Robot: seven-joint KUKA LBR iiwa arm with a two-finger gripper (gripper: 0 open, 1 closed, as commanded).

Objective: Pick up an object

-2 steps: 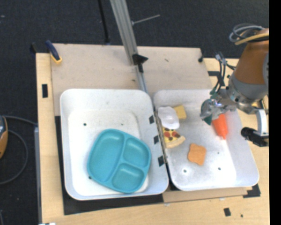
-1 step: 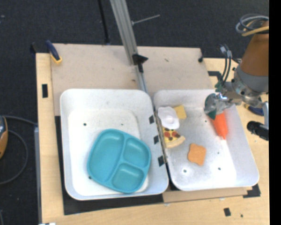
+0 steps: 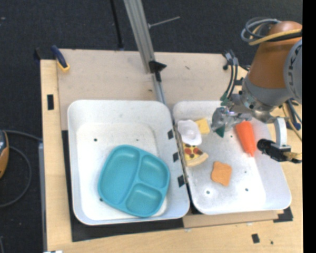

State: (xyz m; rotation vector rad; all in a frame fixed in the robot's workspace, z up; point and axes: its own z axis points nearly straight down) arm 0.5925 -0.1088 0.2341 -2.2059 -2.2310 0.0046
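Far left on the desk point(image 3: 121, 75), a white bin point(image 3: 81, 115) with a blue divided plate point(image 3: 134, 181) lying toward its front right. Beside it, touching along the middle, the right bin point(image 3: 274, 194). At that bin's left wall, a white cup point(image 3: 189, 131) with a pizza slice point(image 3: 194, 154) just below it and a yellow block point(image 3: 203, 126) just beside it. Farther right, an orange-brown piece point(image 3: 221, 173) lying apart on the floor of the bin. Above it, near the yellow block, the claw point(image 3: 220, 121), hanging low over the bin's back part; cannot tell how wide. Just right of the claw, an orange carrot point(image 3: 246, 137), lying lengthwise, partly under the arm point(image 3: 271, 62).
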